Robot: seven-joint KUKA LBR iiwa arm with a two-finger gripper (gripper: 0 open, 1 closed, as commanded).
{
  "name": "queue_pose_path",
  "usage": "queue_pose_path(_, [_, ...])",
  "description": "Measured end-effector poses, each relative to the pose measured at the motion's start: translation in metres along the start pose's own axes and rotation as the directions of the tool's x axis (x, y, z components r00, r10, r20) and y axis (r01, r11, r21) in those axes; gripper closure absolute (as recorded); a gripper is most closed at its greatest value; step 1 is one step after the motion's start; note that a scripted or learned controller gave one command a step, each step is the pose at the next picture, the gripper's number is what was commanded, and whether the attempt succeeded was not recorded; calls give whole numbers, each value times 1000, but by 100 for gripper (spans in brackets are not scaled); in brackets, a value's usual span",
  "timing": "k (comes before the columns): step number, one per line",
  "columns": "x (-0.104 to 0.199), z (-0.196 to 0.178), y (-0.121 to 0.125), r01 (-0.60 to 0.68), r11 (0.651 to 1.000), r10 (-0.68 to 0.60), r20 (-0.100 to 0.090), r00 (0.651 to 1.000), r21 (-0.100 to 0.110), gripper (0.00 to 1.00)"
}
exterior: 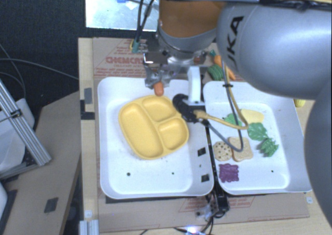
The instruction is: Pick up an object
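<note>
My gripper (156, 80) hangs over the back edge of the left bin (113, 177), just behind a yellow divided plate (153, 126) that lies in that bin's middle. A small orange object (158, 89) sits directly under the gripper's tip, touching or nearly touching it. Whether it is gripped is hidden by the wrist above.
The right bin (280, 177) holds a round cookie (222, 150), a tan cracker (242, 149), a purple piece (229, 172), two green leafy pieces (258, 131), a pale yellow slice (252, 115) and a carrot-like item (217, 69) at its back edge. The arm's bulk covers the upper right.
</note>
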State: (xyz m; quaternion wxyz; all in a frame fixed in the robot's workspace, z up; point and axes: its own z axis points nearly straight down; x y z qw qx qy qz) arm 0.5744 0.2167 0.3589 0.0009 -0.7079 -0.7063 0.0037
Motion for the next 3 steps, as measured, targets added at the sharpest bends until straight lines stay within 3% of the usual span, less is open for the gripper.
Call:
queue_pose_path(1, [3, -187, 30, 7, 1000, -7, -11, 1000, -27, 100])
queue_pose_path(2, [18, -146, -62, 11, 1000, -11, -5, 1000, -3, 100])
queue_pose_path(3, [17, -159, -58, 11, 1000, -11, -7, 1000, -11, 100])
